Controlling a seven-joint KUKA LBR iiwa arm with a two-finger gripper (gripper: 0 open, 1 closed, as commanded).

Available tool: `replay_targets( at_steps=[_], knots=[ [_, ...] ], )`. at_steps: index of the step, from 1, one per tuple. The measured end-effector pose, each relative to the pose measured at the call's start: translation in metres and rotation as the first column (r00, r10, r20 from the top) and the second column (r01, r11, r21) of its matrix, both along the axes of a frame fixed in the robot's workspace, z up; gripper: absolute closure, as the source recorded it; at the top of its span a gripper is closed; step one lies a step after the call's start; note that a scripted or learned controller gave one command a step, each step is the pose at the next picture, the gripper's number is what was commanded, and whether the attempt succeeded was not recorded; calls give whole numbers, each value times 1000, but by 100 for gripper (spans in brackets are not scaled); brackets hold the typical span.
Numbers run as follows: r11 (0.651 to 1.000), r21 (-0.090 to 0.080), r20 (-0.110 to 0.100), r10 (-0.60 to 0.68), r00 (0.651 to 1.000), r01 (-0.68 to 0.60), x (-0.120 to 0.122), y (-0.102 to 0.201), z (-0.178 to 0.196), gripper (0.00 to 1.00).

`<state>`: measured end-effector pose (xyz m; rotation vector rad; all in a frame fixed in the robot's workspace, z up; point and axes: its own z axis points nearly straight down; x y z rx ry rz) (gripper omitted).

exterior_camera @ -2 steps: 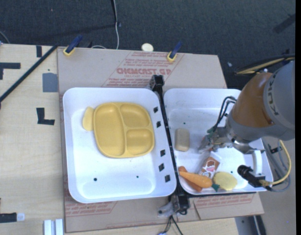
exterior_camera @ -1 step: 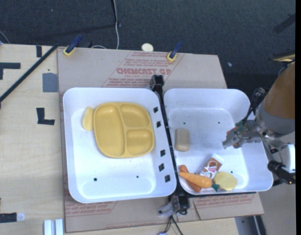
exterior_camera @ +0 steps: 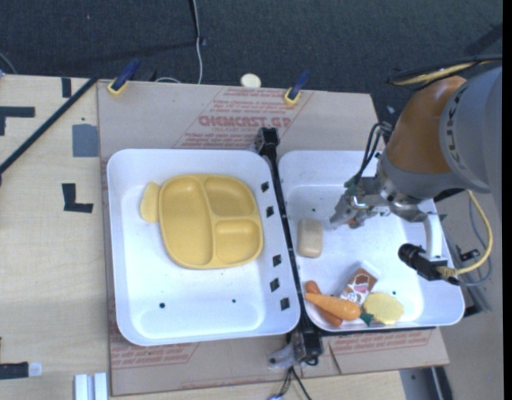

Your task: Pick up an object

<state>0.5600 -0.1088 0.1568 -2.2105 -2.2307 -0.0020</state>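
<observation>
Poised low over the right bin, the gripper is seen as a small cluster of dark and metallic parts; whether its fingers are parted or closed cannot be told, and nothing is seen held in it. Just beside it, to the lower left, a smooth, rounded, beige block lies on the bin floor. Nearer the front rim, an orange carrot, a small printed packet and a yellow, lemon-like piece are clustered close together. In the left bin, a glossy yellow compartment tray is laid flat. Much of the right bin's far side is covered by the grey arm.
</observation>
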Motion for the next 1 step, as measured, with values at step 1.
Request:
replay_targets(
  at_steps=[1],
  knots=[
    [1000,0,4,-1,1000,1,6,63,62,100]
  ],
)
